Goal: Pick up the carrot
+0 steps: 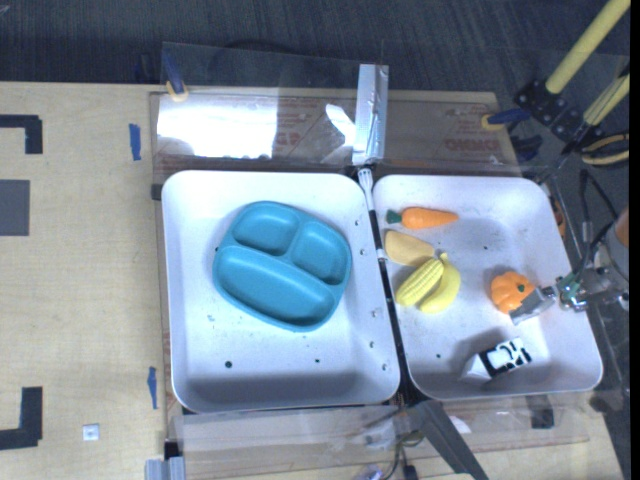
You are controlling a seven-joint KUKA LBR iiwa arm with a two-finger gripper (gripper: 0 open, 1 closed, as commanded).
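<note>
The carrot, orange with a green tip at its left end, lies flat in the far left part of the right bin. It points left to right, close to the bin's back wall. Just in front of it rests a pale yellow wedge, nearly touching it.
A yellow banana bunch lies below the wedge. An orange pepper-like toy and a black-and-white block sit further right. A small metal piece hangs at the right rim. The left bin holds a blue divided plate.
</note>
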